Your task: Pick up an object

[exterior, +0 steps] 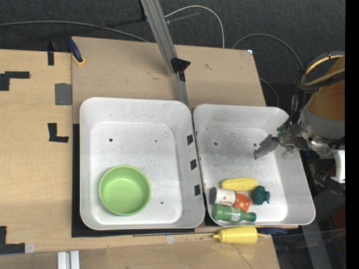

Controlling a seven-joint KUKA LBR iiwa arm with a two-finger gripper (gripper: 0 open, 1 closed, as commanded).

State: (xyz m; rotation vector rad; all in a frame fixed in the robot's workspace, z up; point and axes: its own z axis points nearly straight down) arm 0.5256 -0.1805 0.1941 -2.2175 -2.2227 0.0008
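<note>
White plastic, two shallow bins side by side on the desk (224, 72), lower half of frame.

Left bin (134, 108): one green bowl (125, 190), round, upright, lower left corner of the bin floor. Dark specks scattered over the floor.

Right bin (235, 116): small cluster of objects at the lower edge, centre to lower right.
- yellow corn cob (239, 184), lying on its side, long axis left to right, at the top of the cluster.
- dark teal round piece (259, 195), just right of the corn, near its right end.
- white cup-like item with a red band (224, 196), lying on its side, just below the corn's left end.
- orange-red piece (243, 201) between the white item and the teal piece; shape unclear.
- green bottle (233, 214), lying flat along the bin's lower wall, touching or nearly touching the items above it.

Outside the bins: yellow bottle-shaped object (238, 235) lying on the desk, just below the right bin's lower rim.

Arm enters from the right edge, grey with orange band. Gripper (265, 148) over the upper right part of the right bin, pointing down-left, well apart from the cluster. Jaws: cannot tell how they stand; they read as one dark grey tip, nothing visible between them.

Grey metal pole (160, 27) slants from top centre down to the gap between the bins.
</note>
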